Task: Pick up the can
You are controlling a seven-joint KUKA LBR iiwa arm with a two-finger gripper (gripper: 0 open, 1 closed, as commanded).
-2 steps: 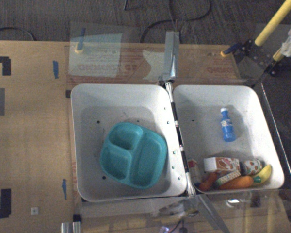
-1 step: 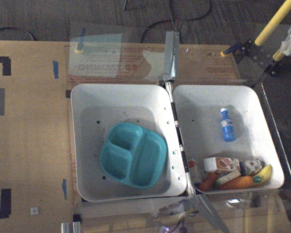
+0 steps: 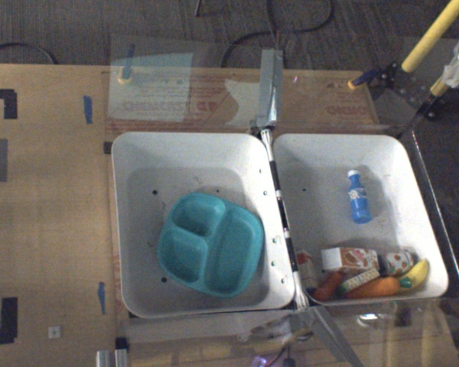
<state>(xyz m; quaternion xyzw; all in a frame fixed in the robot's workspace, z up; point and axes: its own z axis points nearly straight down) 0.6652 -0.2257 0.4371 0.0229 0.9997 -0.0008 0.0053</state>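
The can [image 3: 398, 261] lies in the near right corner of the right bin [image 3: 413, 167], between a printed carton [image 3: 353, 258] and a banana [image 3: 418, 273], with a carrot [image 3: 375, 287] just in front. A blue bottle [image 3: 358, 196] lies apart mid-bin, and a teal divided plate [image 3: 212, 243] occupies the left bin [image 3: 138, 167]. The gripper's state cannot be told.
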